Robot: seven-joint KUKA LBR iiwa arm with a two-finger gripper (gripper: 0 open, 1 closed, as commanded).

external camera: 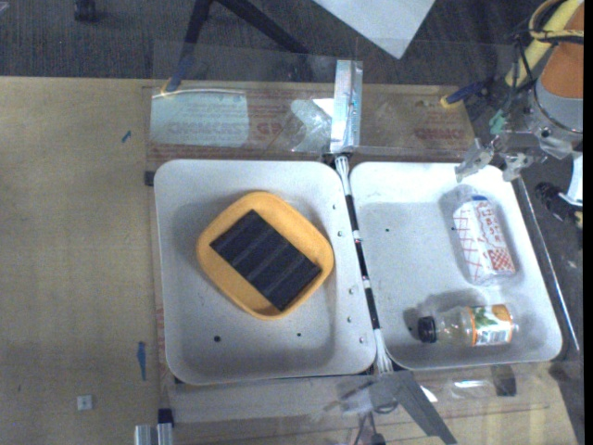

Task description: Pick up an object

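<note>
A yellow pad with a black ribbed panel (265, 263) lies in the left bin (176, 202). In the right bin (398, 211) a red-and-white patterned packet (482, 239) lies near the far right. A clear bottle with a black cap and orange label (465, 325) lies on its side near the front. My gripper (492, 162) hangs over the right bin's far right corner, just beyond the packet. Its two fingertips (471, 163) stand apart with nothing between them, so it is open.
A clear plastic sheet and a metal bracket (346, 105) sit behind the bins. The ridge where the bins meet (359, 258) runs front to back. Cables and the arm's orange band (563, 68) crowd the top right. Bare wooden bench (65, 248) lies left.
</note>
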